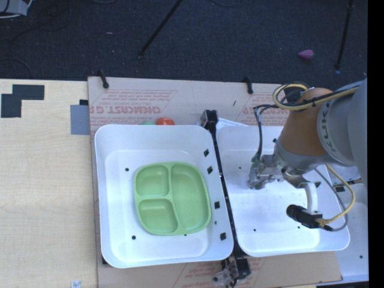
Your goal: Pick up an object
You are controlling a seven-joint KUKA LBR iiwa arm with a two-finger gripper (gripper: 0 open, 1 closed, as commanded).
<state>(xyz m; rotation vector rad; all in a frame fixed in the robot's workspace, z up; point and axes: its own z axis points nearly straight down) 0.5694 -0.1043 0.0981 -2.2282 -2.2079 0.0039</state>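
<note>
camera view — fixed overhead, slanted down | both white bins (114,161) framed | arm (324,131) enters from right

The only lettering I can make out is red print on the cardboard sheet (150,104) under the bins, seen upside down from my camera; it looks like "CHEMCRZT", though I can't be sure of every letter. More faint red print on that cardboard's near edge is too small to read.

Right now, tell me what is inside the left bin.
The left bin holds one green divided plate, lying flat with three compartments that look bare. Whatever may lie beneath the plate is covered. The gripper is over the right bin.
</note>
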